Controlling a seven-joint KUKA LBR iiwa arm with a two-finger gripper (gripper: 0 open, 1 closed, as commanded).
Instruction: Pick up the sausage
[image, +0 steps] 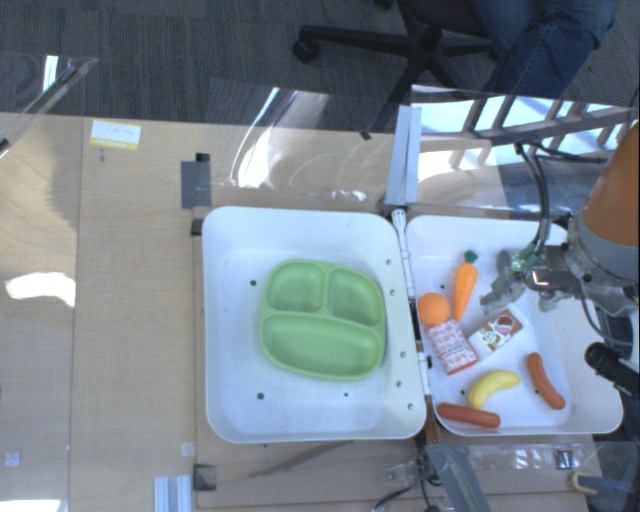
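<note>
My gripper (500, 292) hangs over the right bin (590, 425), and I cannot tell how it is set, because it shows as a dark, blurred tip reaching out from my wrist. Nothing is in it that I can see. Just beside the tip, on the side away from my arm, stands the carrot (465, 285), with the orange ball (433, 308) a little beyond it. Right below the tip lie two small cartons, the white and red carton (497, 334) touching the red carton (453, 348). Nearer the front wall than those sits the banana (494, 386). There are two sausage-like pieces: one sausage (546, 380) lies slanted back toward my arm's side of the cartons, apart from the rest, and a second sausage (468, 415) lies along the front edge, almost touching the banana. I judge the free one the better pick. To do it well I should draw back toward my arm and forward, line up across its narrow width and not along it, centre over its middle, and come down low enough to close around its rounded sides. The left bin (230, 400) with the green divided plate (324, 320) lies well beyond, and needs no attention.
</note>
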